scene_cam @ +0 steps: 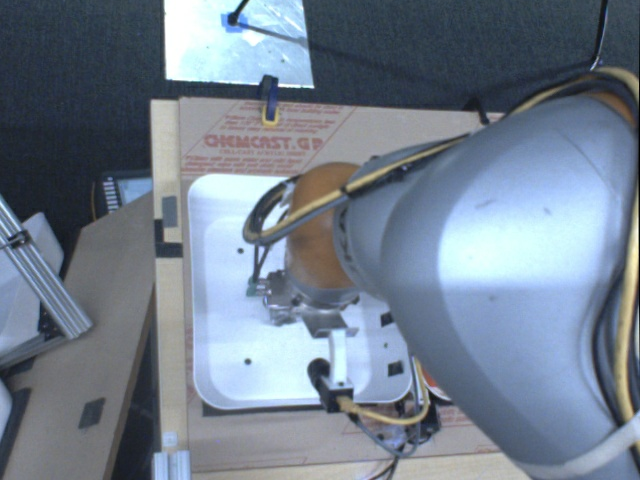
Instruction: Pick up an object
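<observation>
- The grey arm (500, 268) is reaching in from the right and is covering most of the right half of the view, with its orange band (315, 233) sitting over the middle of the left bin (215, 268).
- The tool (290, 303) is hanging below the orange band, over the bin's floor; I cannot tell how it is set, because the wrist is hiding it from above.
- Yellow and black cables (270, 208) are looping off the wrist on its left side, and more are trailing at the bin's near edge.
- No object to pick up is showing clearly; a few small dark specks (248, 361) are lying on the bin's white floor, too small to tell what they are.
- The bin is sitting on a brown cardboard sheet (265, 133) with red printing, which is lying on the table (110, 298).
- A shiny square sheet (235, 28) is lying beyond the cardboard at the top.
</observation>
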Robot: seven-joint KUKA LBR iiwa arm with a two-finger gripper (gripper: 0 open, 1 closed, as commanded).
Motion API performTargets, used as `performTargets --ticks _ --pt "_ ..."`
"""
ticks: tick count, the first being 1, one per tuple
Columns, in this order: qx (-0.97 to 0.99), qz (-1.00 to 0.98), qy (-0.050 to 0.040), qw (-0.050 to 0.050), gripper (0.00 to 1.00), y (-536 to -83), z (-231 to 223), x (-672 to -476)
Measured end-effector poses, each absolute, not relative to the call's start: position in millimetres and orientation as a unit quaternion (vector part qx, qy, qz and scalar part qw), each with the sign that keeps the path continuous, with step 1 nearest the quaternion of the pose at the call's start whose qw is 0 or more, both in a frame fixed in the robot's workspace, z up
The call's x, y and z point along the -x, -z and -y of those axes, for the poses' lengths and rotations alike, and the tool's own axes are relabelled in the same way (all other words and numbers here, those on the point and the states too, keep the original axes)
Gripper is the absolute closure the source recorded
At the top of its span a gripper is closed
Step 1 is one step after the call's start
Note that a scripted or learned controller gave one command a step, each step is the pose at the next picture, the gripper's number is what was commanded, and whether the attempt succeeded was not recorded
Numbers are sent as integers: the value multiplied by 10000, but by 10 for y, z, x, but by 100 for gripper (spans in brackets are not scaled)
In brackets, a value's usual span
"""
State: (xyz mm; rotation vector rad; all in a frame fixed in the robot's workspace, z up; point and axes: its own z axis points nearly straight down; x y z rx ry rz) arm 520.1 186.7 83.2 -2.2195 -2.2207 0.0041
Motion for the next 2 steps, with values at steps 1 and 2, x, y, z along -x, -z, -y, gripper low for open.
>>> performTargets --ticks 1,2 --pt "7067 7075 79 -63 100 -2181 -1630 -6025" --pt "7035 7107 -8 13 100 -785 -2387 -5451"
